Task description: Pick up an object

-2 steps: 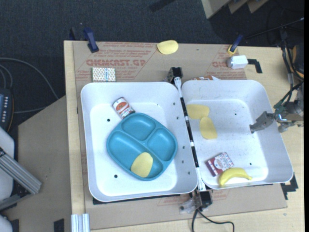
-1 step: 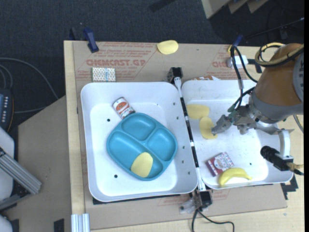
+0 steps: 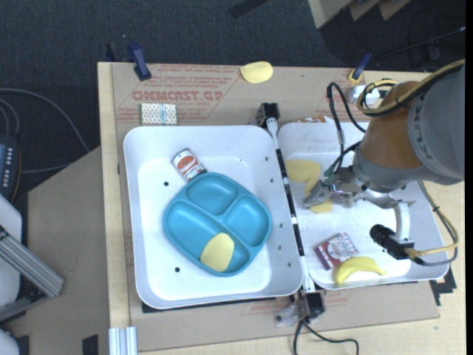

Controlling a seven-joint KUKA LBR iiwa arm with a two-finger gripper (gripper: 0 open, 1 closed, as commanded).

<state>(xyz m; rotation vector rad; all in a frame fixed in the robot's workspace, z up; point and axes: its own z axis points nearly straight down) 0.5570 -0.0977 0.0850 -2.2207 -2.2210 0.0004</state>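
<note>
A dark carpeted floor surrounds a bench topped with brown board (image 3: 222, 87), printed in red with "CHEMCAST GP" and smaller lines too fine to read. On it sit two shallow white bins side by side.

In the right bin (image 3: 421, 268), the gripper (image 3: 319, 196) is down near the left wall, just above a small pale yellow piece (image 3: 321, 207) and just beside a larger pale yellow flat object (image 3: 301, 171). Whether the metal fingers are spread or closed cannot be told, nor whether they touch either piece. Nearer the front of that bin lie a dark red packet (image 3: 337, 248) with a white label, its print illegible, and a yellow banana (image 3: 358, 270) touching its lower edge. The grey arm with its orange band (image 3: 392, 143) covers much of the bin's back and right side.

The left bin (image 3: 148, 272) holds a blue three-compartment plate (image 3: 214, 224) with a yellow lemon-like piece (image 3: 217, 252) in its front compartment. A small can (image 3: 189, 164) with a red and white label lies just behind the plate.

On the board behind the bins are a small patterned packet (image 3: 159, 113), a yellow oval object (image 3: 256, 72) and two blue clamps (image 3: 138, 61) at the back edge.
</note>
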